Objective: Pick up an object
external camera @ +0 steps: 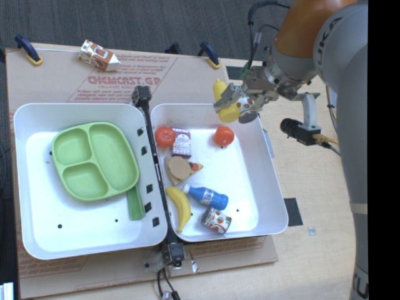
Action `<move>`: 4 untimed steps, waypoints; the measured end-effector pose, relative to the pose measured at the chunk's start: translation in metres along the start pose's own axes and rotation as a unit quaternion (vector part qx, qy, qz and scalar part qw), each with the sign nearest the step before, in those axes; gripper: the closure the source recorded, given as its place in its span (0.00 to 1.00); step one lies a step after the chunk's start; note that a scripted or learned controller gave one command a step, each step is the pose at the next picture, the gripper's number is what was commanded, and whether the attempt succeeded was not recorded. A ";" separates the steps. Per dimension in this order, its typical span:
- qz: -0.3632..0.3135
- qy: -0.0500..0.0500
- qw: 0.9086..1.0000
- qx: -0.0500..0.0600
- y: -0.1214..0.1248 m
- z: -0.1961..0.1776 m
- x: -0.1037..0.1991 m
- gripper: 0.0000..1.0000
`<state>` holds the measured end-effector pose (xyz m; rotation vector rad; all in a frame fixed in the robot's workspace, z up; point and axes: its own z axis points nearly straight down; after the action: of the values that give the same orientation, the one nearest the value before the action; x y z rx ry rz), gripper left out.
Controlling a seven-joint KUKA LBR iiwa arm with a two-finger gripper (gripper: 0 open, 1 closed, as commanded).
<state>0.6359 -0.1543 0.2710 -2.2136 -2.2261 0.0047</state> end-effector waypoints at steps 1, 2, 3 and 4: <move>0.000 0.000 1.000 0.002 -0.019 0.142 -0.034 0.00; -0.002 0.000 1.000 0.003 -0.018 0.130 -0.034 1.00; -0.002 0.000 1.000 0.003 -0.018 0.130 -0.034 0.00; 0.000 0.000 1.000 0.001 -0.078 0.180 -0.046 0.00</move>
<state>0.5577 -0.2008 0.0913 -2.2113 -2.2259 0.0053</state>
